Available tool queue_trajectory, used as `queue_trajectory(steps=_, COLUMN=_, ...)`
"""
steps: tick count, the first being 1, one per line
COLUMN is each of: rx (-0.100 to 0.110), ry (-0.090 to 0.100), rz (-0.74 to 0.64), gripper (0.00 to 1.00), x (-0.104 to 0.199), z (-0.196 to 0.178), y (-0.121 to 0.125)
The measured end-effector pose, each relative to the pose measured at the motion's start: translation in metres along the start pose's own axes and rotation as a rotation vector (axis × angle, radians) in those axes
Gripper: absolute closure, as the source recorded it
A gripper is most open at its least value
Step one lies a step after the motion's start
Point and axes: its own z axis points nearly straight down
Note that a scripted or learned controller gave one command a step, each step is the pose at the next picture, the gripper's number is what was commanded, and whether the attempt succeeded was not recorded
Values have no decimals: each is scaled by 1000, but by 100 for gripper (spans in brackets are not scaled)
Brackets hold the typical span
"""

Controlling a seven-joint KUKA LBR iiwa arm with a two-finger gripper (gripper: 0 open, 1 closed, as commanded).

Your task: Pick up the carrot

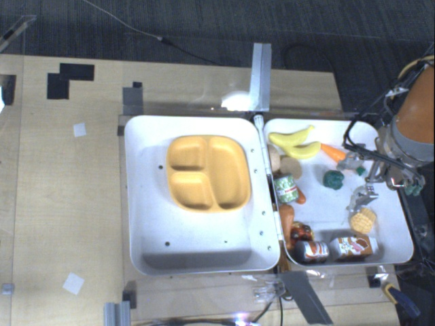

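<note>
The carrot (pixel 333 153) is a small orange wedge lying in the right bin (pixel 401 250), near its back, just right of the banana (pixel 293 143). My gripper (pixel 356 179) hovers over the right half of that bin, reaching in from the right. Its two metal fingers stand apart, one close to the carrot's right end and one above the corn (pixel 362 219). It is open and nothing shows between the fingers.
Around the carrot lie a green broccoli piece (pixel 333 179), a green-labelled bottle (pixel 288 189), a sausage (pixel 287 216) and two cans (pixel 353 246) at the front. The left bin (pixel 146 202) holds a yellow divided plate (pixel 207 172).
</note>
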Motion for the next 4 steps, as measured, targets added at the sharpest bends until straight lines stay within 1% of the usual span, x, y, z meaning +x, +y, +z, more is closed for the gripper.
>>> queue_trajectory(steps=1, rx=3, ry=-12, rz=-81, gripper=0, x=-51, z=105, y=-7)
queue_trajectory(steps=2, rx=1, ry=10, rz=115, gripper=0, x=-90, z=107, y=20)
queue_trajectory(steps=3, rx=2, ry=-11, rz=83, gripper=0, x=-12, z=20, y=34)
queue_trajectory(steps=4, rx=0, ry=-7, rz=291, gripper=0, x=-66, z=107, y=-11)
